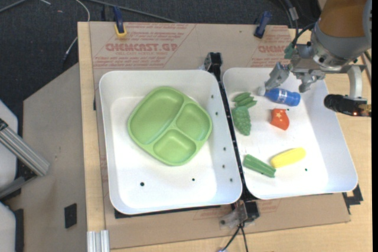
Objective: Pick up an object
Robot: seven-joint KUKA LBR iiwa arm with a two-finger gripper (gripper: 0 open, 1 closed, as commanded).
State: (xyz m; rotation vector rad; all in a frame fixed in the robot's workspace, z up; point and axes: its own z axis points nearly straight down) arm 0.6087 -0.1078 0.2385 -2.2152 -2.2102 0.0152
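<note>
Two gripper [293,78] fingers stood apart just above a blue cylinder [283,97] at twelve o'clock in the right bin [336,144]; descending squarely, straddling its short axis, then closing seemed the best grasp.

Brown protective sheet [177,44] under the bins: red print "CHEMCAST GP" legible at upper left, repeated partly at upper right near the arm. Smaller red lines beneath illegible.
</note>
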